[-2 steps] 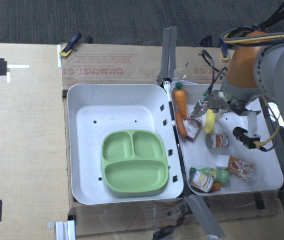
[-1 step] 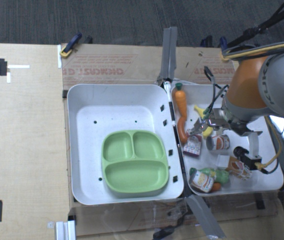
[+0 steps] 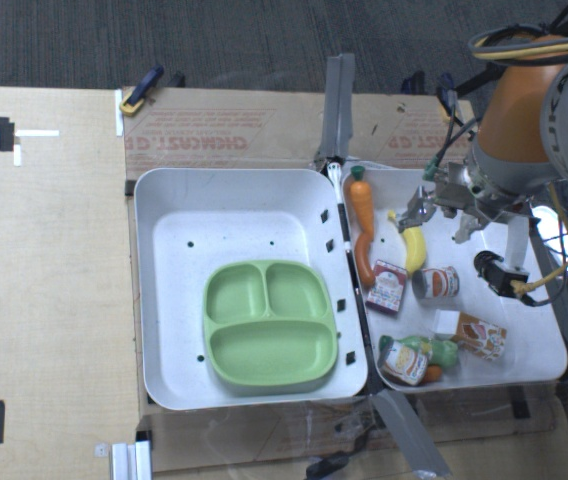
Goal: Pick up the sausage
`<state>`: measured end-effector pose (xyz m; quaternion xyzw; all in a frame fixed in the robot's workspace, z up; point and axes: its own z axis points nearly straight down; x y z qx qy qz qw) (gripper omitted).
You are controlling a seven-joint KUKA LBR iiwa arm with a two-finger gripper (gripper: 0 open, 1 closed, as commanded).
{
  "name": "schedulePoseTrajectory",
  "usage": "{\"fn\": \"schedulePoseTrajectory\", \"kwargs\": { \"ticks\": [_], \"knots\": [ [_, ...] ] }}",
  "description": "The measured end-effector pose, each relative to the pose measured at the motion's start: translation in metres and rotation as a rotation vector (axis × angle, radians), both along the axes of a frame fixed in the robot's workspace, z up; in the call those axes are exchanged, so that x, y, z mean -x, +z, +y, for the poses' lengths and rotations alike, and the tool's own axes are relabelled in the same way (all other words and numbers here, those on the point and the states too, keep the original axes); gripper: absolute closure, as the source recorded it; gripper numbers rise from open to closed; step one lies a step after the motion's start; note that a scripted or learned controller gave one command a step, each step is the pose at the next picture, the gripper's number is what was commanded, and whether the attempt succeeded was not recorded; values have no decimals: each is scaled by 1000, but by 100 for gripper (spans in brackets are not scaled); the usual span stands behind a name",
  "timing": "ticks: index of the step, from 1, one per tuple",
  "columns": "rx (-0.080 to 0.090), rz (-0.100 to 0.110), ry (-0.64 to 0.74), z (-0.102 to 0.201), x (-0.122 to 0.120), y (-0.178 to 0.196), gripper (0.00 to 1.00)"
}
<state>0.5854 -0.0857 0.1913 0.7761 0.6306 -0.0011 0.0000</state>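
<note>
The sausage [image 3: 364,255] lies along the right bin's [image 3: 554,368] left wall just below the carrot [image 3: 361,200], out of the clutter, while the gripper [image 3: 442,211] hovers apart over the banana [image 3: 414,247], fingers spread and empty, apparently readying to descend.

The left bin [image 3: 154,298] holds a green divided plate [image 3: 269,323] with three compartments, lying toward the bin's near right corner. In the right bin [image 3: 554,353], a carrot [image 3: 362,206] lies along the left wall near the far corner, and a banana [image 3: 414,248] sits just right of it. A small red box [image 3: 387,288] and a can [image 3: 437,283] lie mid-bin. An orange packet [image 3: 482,336] lies toward the near right corner, and a bottle [image 3: 414,358] rests by the near edge.
</note>
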Motion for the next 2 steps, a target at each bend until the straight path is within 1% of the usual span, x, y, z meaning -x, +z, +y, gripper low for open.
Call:
{"fn": "schedulePoseTrajectory", "kwargs": {
  "ticks": [1, 2],
  "knots": [
    [6, -35, 88, -14, 38, -75, 0],
    [18, -51, 157, -15, 51, -81, 0]
  ]
}}
